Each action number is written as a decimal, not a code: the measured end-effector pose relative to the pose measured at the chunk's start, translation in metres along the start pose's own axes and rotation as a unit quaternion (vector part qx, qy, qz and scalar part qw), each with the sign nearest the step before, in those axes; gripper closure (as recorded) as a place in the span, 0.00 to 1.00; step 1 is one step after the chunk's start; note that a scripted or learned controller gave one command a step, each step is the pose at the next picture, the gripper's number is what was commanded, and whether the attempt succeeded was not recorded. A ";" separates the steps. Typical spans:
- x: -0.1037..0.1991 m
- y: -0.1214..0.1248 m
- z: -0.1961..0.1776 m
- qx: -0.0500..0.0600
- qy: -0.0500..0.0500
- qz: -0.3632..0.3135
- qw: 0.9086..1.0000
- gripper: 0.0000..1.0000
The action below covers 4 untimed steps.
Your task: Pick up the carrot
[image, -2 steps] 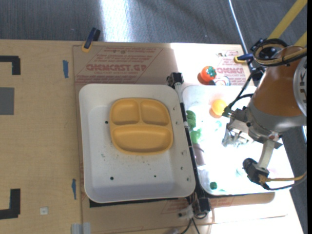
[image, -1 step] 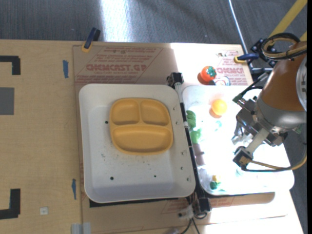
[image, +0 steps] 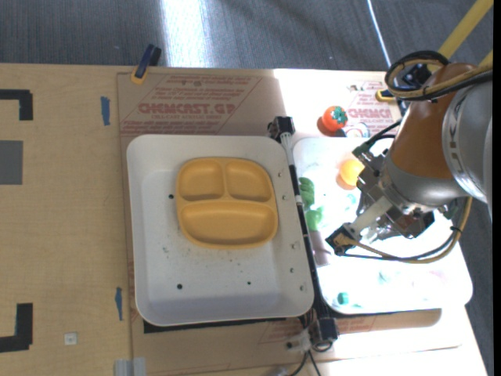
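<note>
Hovering over right bin [image: 438, 302], gripper [image: 368, 229] state unclear; "CHEMCAST" showing on cardboard [image: 196, 104], upper centre.

2 white bins [image: 156, 288], 1 yellow tray [image: 227, 202] w/ 3 compartments, 1 red-orange toy [image: 334, 120], 1 orange item [image: 348, 173], 2 green bits [image: 307, 188].

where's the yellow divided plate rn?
The yellow divided plate lies in the left white bin, toward its far half, in the camera view. The arm and its tool are over the right bin.
</note>
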<state>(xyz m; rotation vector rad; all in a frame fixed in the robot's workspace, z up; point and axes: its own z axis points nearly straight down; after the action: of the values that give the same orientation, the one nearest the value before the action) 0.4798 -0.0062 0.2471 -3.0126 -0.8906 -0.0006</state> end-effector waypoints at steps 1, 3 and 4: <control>0.043 0.057 0.010 0.000 -0.001 0.050 0.999 1.00; 0.027 0.071 -0.018 0.000 0.000 0.140 0.990 1.00; 0.009 0.004 0.039 0.002 -0.002 0.185 0.983 1.00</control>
<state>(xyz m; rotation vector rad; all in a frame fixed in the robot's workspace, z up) 0.4894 -0.0043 0.2083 -3.1222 -0.3191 0.0072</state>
